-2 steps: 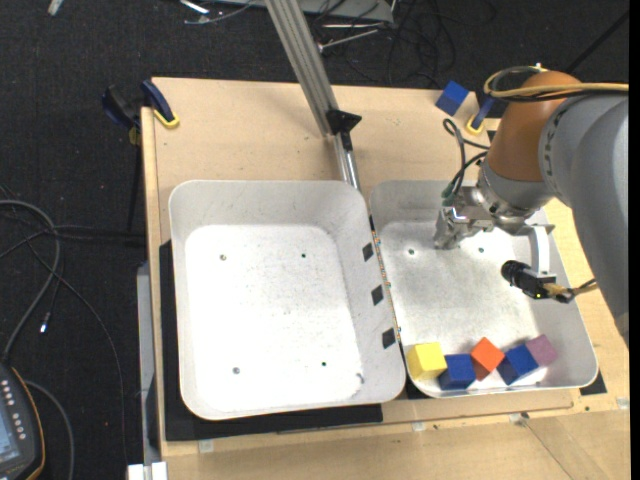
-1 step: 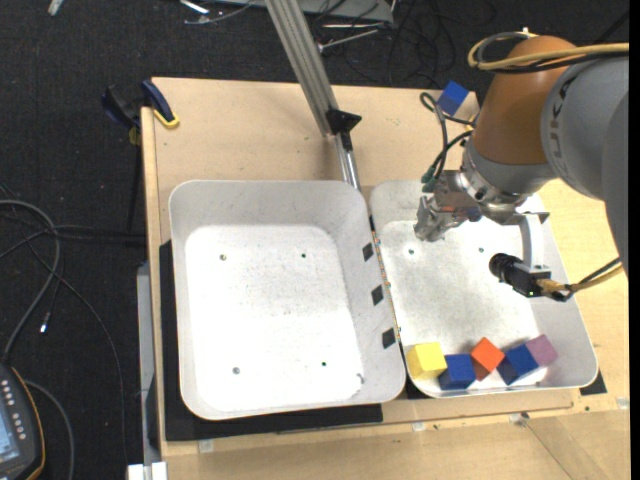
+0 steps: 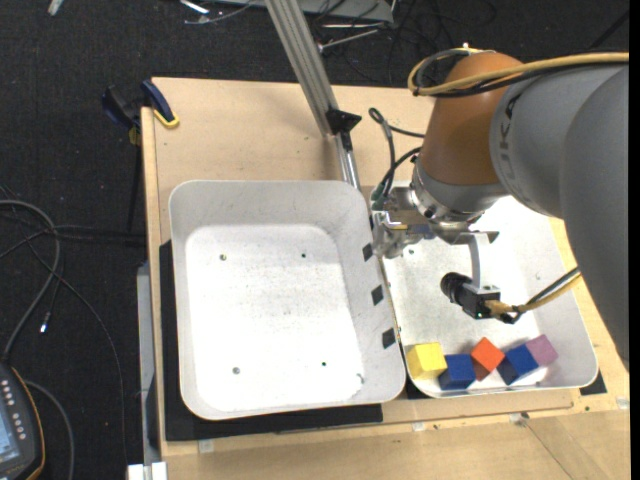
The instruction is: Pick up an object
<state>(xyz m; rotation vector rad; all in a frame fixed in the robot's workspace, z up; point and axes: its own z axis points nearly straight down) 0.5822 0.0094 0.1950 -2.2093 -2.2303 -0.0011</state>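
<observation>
Coloured blocks (image 3: 487,354) along right bin's (image 3: 530,268) near wall, gripper (image 3: 392,230) by its left rim, open or closed unclear

Grey arm (image 3: 575,138); rounded glossy orange band (image 3: 462,118); silver wrist flange (image 3: 440,208).

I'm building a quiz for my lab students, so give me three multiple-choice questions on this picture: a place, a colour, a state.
1. Which bin holds the coloured blocks? A: the view's left one. B: the view's right one. C: both.
2. What colour is the block farthest to the view's left? A: yellow. B: green. C: white.
3. How do the blocks sit? A: stacked in a tower. B: bunched together. C: spread far apart.
Answers: B, all lie by the right bin's near wall; A, the yellow block ends the row; B, each sits close beside its neighbour.
</observation>
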